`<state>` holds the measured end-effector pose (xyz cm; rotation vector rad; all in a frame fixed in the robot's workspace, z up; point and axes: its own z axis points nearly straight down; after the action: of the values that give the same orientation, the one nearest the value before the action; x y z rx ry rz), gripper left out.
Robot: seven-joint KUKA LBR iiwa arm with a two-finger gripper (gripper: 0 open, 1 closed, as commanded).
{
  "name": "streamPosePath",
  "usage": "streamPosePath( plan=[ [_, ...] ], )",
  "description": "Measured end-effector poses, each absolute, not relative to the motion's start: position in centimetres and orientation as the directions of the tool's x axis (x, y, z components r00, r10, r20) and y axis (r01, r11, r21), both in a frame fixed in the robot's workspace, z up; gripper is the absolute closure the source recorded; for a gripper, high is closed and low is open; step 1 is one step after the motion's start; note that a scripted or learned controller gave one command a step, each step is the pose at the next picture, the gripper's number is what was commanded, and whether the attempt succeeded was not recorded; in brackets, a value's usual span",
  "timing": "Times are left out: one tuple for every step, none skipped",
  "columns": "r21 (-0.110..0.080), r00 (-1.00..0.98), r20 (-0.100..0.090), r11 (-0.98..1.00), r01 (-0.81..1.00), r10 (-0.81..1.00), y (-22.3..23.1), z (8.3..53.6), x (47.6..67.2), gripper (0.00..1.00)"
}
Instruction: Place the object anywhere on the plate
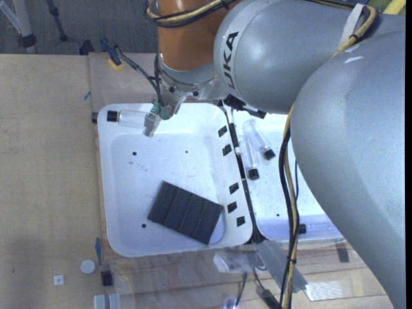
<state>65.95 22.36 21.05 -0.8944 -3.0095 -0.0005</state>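
Left bin: white plastic, smooth, slight sheen. Dark plate: matt grey, ribbed surface. Vial at the bin's far edge: clear glossy plastic or glass, black cap. Arm: smooth grey painted shell, glossy orange band. Bench: matt light wood.

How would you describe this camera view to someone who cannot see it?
A big grey robot arm reaches from the right over two white bins, its hand above the left bin's far edge beside a clear tube. A dark ridged plate lies in that bin; more clear tubes lie in the right one.
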Motion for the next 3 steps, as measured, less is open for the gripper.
streamPosePath(
  plan=[
    [-0.001,-0.869,0.001,0.869,0.495,0.495,22.5,20.7,65.6,1.00],
    [0.003,-0.883,-0.004,0.883,0.470,0.470,22.7,21.7,65.8,1.00],
    [0.007,-0.883,-0.006,0.883,0.470,0.470,22.7,22.7,65.9,1.00]
  ],
)
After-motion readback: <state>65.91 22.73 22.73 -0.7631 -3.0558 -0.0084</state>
